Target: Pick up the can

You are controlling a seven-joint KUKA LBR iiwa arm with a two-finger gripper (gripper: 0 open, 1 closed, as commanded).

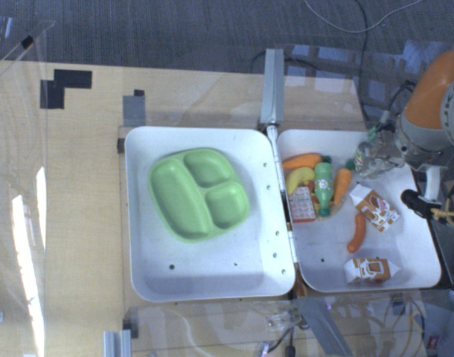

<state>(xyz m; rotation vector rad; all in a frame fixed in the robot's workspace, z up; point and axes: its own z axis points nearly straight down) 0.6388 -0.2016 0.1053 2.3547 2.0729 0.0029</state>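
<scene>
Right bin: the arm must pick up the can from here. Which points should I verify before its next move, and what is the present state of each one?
1. Target identified: cannot tell. A red and white item beside the green bottle may be it, but it is too small to be sure.
2. End effector above the right bin: ok, near its far right part.
3. Space around that item: not ok. It lies against the bottle and close to the banana.
4. Way to that group: not ok. A carrot lies between it and the end effector.
</scene>
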